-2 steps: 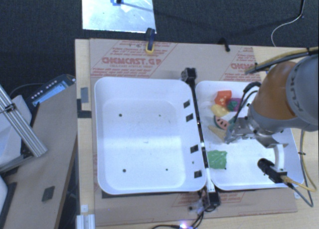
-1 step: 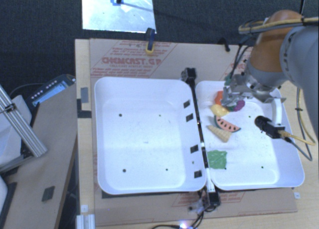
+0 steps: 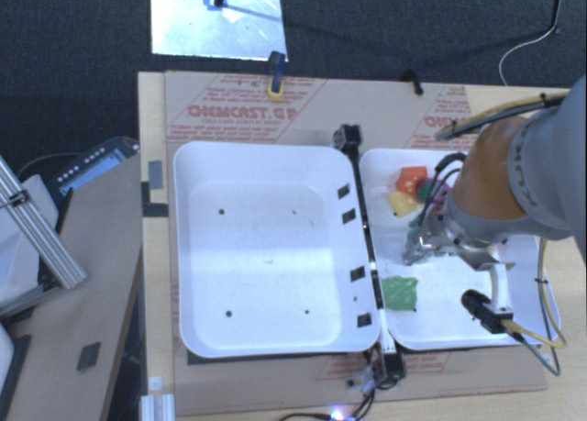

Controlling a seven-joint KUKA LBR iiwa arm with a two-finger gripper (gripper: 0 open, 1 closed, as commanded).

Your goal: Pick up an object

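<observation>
Over the right bin: the grey arm (image 3: 537,167) comes in from the right and bends down into the right bin (image 3: 440,329).
Claw: the gripper (image 3: 420,249) hangs low, near the bin's left wall. I cannot tell what state it is in, because the metal tip is too small and dark to read.
Is it holding anything: nothing can be seen in it, so I would say no object is picked up yet.
Green thing: a flat green object (image 3: 399,293) lies on the bin floor, just below the claw and close to the divider (image 3: 367,245). It looks the closest thing to grab.
Red and yellow things: a red object (image 3: 414,177) and a yellow object (image 3: 403,202) sit touching each other near the top of the same bin, partly behind the arm's cables.
Left bin: the left bin (image 3: 266,245) is the wide white one beside it.
What could go wrong: the green thing is flat and soft looking, so the claw might slide over it and close on nothing. It is also close to the wall, so the claw might bump the divider.
Which way it points: the green thing is a bit wider than tall, so its long side runs left to right across the bin. It has no clear front end.
</observation>
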